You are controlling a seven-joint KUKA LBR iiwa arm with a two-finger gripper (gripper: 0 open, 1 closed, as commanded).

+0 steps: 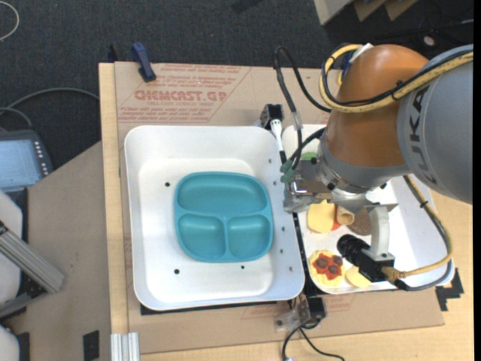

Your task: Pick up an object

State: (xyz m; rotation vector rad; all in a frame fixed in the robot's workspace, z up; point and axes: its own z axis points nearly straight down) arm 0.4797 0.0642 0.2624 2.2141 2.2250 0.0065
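Cardboard-topped bench (188,96) (printed lettering) under two white bins (150,201).

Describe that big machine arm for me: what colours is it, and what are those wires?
The arm is smooth grey, with a rounded glossy orange band above the wrist. Yellow and black cables loop over the orange part, and a yellow cable trails below.

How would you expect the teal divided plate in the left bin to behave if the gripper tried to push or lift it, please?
The teal divided plate looks like rigid moulded plastic, so probably stiff and light. It lies flat on the left bin, so it should slide, not roll or tip. Its low rounded rim and smooth surface may prove slippery.
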